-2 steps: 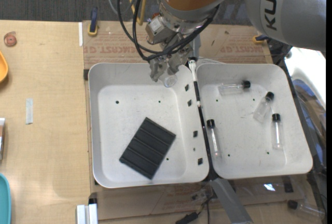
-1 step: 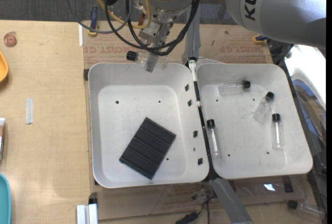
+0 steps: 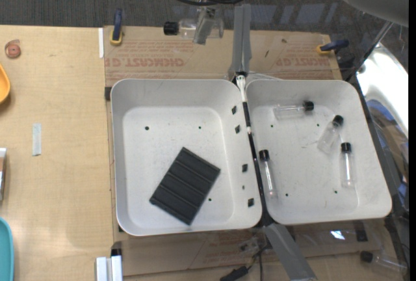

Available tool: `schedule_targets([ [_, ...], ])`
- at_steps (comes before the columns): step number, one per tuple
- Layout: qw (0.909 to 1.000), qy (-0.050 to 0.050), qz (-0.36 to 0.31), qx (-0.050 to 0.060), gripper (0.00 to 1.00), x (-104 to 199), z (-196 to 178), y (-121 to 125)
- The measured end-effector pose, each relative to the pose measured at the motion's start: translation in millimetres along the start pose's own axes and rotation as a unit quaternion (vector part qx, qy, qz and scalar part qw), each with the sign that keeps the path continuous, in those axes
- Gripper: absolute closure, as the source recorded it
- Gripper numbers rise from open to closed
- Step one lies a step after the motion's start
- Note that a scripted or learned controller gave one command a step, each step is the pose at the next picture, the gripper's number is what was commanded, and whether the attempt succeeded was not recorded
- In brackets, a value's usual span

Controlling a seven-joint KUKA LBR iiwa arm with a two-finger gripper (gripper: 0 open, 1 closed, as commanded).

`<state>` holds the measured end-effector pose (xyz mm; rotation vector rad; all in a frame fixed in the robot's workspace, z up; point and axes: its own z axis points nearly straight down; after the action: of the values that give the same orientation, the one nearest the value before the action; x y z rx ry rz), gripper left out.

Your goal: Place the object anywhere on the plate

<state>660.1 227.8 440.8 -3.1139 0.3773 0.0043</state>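
The claw is seen high over the cardboard behind the bins. It appears to be closed on the clear end of a black-capped vial, though the grip itself is partly blurred. The vial is held level, cap to the left, so that it is kept clear of the bin walls. The black ribbed plate is laid askew on the floor of the left bin, well apart from the vial. Four similar vials are scattered in the right bin. Travel towards the plate and a descent are judged to be needed before release.
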Motion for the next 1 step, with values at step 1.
schedule_targets([
  [1,1.0000,-0.003,0.004,0.002,1.00,2.0,-6.5,1.2],
])
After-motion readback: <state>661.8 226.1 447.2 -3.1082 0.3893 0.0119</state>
